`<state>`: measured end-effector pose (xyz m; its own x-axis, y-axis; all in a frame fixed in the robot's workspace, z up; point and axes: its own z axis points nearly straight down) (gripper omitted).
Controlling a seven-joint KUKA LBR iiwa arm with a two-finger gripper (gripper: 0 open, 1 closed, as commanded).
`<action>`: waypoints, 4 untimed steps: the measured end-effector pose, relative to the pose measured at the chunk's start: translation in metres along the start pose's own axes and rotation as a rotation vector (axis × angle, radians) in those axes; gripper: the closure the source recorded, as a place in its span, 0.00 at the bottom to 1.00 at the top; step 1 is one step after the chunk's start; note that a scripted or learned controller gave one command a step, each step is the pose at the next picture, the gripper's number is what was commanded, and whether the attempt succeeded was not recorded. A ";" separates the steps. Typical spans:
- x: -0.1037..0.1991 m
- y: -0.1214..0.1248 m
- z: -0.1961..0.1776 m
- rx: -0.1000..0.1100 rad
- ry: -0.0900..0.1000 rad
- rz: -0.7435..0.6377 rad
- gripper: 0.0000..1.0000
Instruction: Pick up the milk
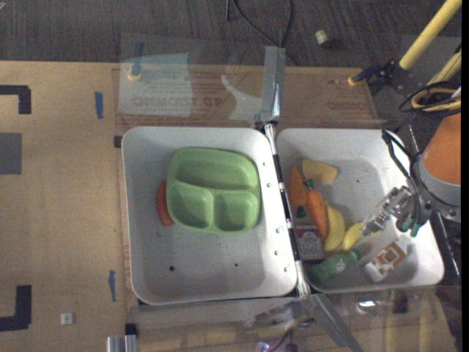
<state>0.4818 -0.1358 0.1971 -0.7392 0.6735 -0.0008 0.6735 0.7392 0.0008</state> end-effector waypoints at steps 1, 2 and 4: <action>-0.009 0.043 0.044 0.001 0.002 0.058 1.00; -0.010 0.043 0.043 0.001 0.002 0.059 0.00; -0.107 0.020 0.062 0.002 0.002 0.220 0.00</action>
<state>0.5743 -0.1927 0.1352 -0.5744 0.8186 0.0010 0.8186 0.5744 -0.0011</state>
